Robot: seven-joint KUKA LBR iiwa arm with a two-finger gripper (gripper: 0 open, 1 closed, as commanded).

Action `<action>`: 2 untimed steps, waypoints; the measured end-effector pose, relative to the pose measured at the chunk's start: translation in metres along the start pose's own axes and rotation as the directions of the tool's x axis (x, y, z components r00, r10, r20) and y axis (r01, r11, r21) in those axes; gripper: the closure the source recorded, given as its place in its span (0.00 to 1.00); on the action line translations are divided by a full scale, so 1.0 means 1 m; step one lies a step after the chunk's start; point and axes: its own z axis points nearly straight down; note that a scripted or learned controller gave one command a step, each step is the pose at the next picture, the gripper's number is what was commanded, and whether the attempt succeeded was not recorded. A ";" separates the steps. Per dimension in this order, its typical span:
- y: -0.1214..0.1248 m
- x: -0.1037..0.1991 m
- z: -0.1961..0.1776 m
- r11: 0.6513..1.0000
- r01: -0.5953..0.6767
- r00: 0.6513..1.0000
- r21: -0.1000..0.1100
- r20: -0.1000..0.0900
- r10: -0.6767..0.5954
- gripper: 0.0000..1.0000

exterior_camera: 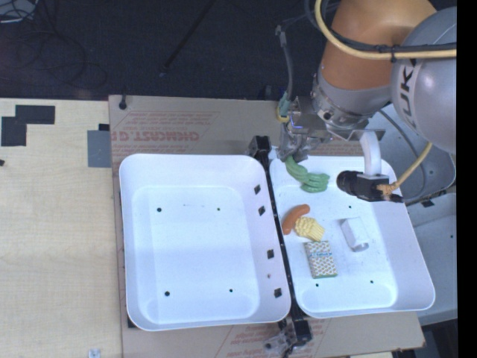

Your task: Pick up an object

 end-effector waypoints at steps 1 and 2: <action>-0.029 0.037 0.039 1.000 -0.004 1.000 0.012 0.001 0.004 1.00; -0.040 -0.072 0.117 1.000 -0.009 1.000 0.014 0.001 0.009 1.00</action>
